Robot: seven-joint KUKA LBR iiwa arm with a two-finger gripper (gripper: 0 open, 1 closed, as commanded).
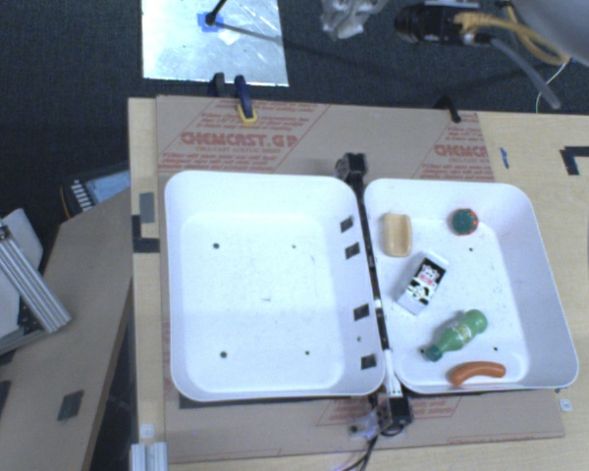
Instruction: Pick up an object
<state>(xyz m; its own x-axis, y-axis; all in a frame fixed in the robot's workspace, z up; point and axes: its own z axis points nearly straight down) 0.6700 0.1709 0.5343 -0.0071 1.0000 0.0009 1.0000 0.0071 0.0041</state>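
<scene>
White right bin (545, 263) holds tan block (397, 234), green ball (464, 221), carton (423, 283), green bottle (455, 334), sausage (477, 371). Gripper (348, 3) blurred up top, jaws' state unreadable.

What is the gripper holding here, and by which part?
Nothing that can be seen. The gripper is up beyond the bins, blurred, while all five items lie in the right bin.

floor: dark blue-grey carpet (59, 57) | shiny square metal sheet (214, 26) lying on it beyond the pale wooden worktop (530, 140) | ribbed aluminium rail (20, 273) left of worktop
</scene>
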